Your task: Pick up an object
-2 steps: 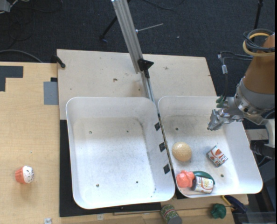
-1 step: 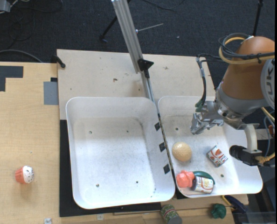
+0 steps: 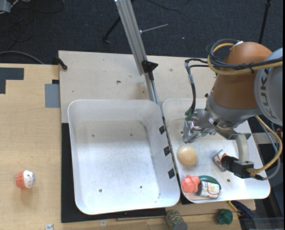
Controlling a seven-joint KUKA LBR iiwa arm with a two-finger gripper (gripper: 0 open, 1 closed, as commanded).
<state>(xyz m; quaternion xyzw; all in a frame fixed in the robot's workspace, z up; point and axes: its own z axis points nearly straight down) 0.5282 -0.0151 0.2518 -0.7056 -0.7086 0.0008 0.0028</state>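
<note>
- Your gripper (image 3: 189,134) hangs low in the right bin (image 3: 257,191) — finger state: cannot tell.
- Tan ball (image 3: 186,155) sits just beside it, at 6 o'clock.

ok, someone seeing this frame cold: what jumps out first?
Probably the grey arm with its bulky orange band, reaching in from the right over the right white bin, with the metal gripper just above a round tan ball. Next, the clutter at that bin's near edge: a red-capped bottle lying on its side. Far left on the wooden bench, a small orange-and-white object sits alone.
</note>
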